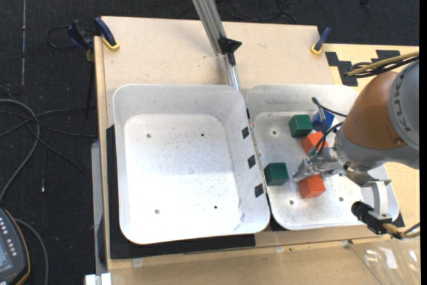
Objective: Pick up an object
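Camera view: bench (173, 53) carries two white bins side by side. Left bin (133, 110) sits well left of the fingers, right bin (280, 217) lies under them. Arm (380, 120), grey with an orange band, comes in from the right over the right bin. Gripper (309, 170) hangs low inside that bin; cannot tell if the fingers are spread or pressed together. Orange block (311, 187) sits just below the fingers, touching or nearly so. Green block (275, 173) just left of them. Second green block (300, 124) above. Orange piece (311, 142) and blue piece (325, 120) above, near the wrist.
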Robot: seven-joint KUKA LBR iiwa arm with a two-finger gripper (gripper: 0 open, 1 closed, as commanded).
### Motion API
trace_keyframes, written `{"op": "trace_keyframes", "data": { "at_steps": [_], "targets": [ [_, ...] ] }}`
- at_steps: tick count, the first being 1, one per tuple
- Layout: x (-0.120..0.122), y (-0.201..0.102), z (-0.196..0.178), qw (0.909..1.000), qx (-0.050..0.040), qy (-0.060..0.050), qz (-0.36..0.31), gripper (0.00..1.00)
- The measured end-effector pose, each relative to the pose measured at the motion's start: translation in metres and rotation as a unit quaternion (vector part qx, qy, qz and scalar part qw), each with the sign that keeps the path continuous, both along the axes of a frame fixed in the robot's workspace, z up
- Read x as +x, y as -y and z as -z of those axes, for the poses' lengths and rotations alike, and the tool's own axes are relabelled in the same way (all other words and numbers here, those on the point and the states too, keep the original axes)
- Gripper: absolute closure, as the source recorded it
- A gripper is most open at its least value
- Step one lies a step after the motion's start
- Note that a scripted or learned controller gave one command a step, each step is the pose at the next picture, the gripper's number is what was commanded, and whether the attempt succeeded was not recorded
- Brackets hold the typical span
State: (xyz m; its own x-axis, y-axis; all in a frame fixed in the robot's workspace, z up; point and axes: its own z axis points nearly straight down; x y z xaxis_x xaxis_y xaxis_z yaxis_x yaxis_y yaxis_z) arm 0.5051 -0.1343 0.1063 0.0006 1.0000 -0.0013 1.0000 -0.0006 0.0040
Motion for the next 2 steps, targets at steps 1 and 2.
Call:
{"op": "trace_keyframes", "data": {
  "at_steps": [1,2],
  "targets": [
    [0.033,-0.073,-0.093,1.0,0.0011,0.003,-0.005,1.0],
    [-0.01,-0.127,-0.096,1.0,0.0019,-0.003,-0.004,1.0]
  ]
}}
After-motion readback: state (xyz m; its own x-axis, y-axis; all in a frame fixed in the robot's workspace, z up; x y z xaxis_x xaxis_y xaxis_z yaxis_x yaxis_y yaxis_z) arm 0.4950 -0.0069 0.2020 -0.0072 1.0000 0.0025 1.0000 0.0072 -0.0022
